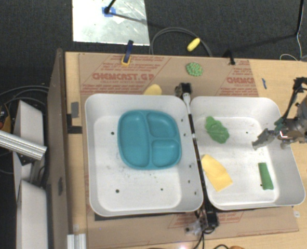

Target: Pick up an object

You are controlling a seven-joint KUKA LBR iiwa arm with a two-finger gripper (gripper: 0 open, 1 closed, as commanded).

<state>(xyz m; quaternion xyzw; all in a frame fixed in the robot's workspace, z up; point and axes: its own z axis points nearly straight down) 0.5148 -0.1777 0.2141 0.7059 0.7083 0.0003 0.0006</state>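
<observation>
A slanted view from above shows a tabletop (111, 69) covered in brown printed cardboard, bearing two shallow white bins side by side.

The left bin (104, 191) holds a blue plate (149, 140) with three compartments, lying flat near its middle.

The right bin (288, 191) holds three loose things. A lumpy green object (216, 129) lies toward the upper left. A yellow wedge (216, 172), perhaps a sponge or a toy cheese, lies below it near the divider between the bins. A small green stick (266, 176) lies upright in the picture toward the lower right, well apart from the other two.

The robot arm enters from the right edge and is mostly cut off there. Its end effector (261, 139) hangs over the right side of the right bin, above the green stick and to the right of the lumpy green object. One grey finger (263, 138) points left; the rest is blurred against the wrist, so how far it is open cannot be told. Nothing is seen between its fingers.

Behind the bins, a green dotted disc (194, 69) lies on the cardboard, and a yellow thing (153, 90) peeks out, half hidden by the left bin's far rim. A shiny sheet (110, 14) lies on the dark floor beyond.
</observation>
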